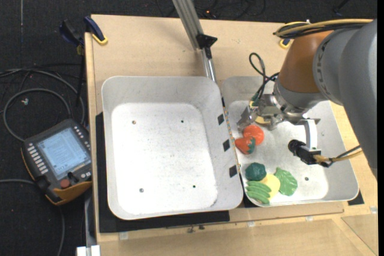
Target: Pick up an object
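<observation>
Nearest, lying at the lower right of the frame inside the right bin (336,189): a cluster of green toys (270,181), a dark green one touching a yellow piece, a leafy green one to their right, a ribbed green one at the bottom, all crowding the bin's lower left corner.

Just above, sitting against the right bin's left wall: the red-orange toy (249,138), long axis running roughly lower left to upper right, lying just below and slightly left of the pincer (259,113). Judging this the likeliest target, being closest to the pincer. Not possible to tell whether the pincer is spread or clenched; its tips blurring into cables and metal. Nothing seen gripped.

Hanging to the right, at mid-right of the frame: a black fitting (300,151) on a white bracket, apart from the toys.

Leaving little room on the left, the wall there and the rim of the left bin (114,129) pressing close; more open floor lying to the right and lower right of the toy.

Farther up, crossing the tabletop (150,45) toward the upper middle of the frame: a slanted metal pole (183,3), well apart from the toys.
</observation>
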Robot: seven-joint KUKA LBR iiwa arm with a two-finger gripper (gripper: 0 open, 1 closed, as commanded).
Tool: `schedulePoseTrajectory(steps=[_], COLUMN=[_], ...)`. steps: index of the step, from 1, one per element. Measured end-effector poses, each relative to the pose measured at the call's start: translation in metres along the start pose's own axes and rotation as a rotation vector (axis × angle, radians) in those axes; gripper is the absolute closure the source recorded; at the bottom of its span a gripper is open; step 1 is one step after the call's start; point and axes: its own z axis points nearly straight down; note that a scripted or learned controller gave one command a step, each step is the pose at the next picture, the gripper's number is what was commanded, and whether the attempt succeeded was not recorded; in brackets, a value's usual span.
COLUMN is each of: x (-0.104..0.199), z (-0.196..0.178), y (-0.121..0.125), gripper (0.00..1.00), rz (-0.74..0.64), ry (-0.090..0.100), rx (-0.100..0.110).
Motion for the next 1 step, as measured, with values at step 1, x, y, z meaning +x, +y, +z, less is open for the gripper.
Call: schedulePoseTrajectory(steps=[1], x=[-0.0002], z=[-0.0117], y=[0.0009], gripper=[1.00], rz=[0.001], ry=[0.000], rx=[-0.004])
